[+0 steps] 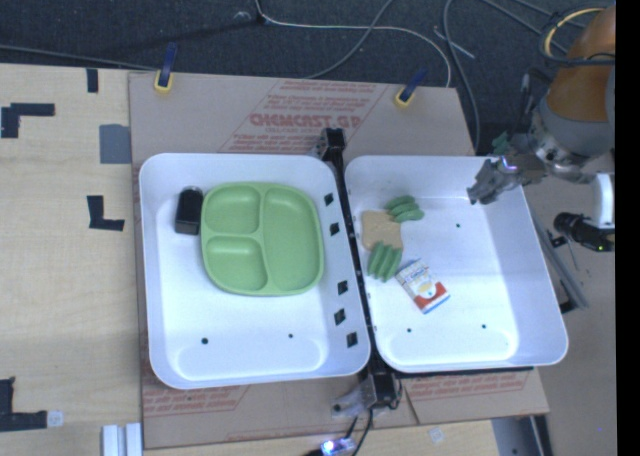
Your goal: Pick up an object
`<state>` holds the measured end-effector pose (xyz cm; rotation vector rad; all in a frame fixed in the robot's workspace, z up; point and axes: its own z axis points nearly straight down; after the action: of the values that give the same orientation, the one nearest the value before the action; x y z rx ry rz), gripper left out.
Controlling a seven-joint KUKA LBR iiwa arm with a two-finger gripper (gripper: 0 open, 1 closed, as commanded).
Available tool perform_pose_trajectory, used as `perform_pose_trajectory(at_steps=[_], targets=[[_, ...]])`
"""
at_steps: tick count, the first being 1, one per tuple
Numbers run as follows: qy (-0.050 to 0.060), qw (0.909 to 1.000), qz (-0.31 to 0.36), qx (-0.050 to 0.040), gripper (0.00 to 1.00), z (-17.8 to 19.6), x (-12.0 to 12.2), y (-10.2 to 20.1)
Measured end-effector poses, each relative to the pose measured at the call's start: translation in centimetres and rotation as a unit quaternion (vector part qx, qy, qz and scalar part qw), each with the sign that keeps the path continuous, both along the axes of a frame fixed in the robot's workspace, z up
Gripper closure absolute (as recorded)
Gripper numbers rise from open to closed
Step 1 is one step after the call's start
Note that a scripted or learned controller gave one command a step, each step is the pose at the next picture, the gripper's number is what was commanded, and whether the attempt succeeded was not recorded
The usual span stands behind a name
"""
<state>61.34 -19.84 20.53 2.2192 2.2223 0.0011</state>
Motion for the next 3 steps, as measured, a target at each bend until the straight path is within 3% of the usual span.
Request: perform_pose_trajectory(at_steps=[2,3], targets=[[0.002,1.0000,0.002,0.0007,1.00,-0.9,-1.9,10.0],[0.002,1.0000,0.002,0.0009,1.00,-0.6,-4.0,15.0]])
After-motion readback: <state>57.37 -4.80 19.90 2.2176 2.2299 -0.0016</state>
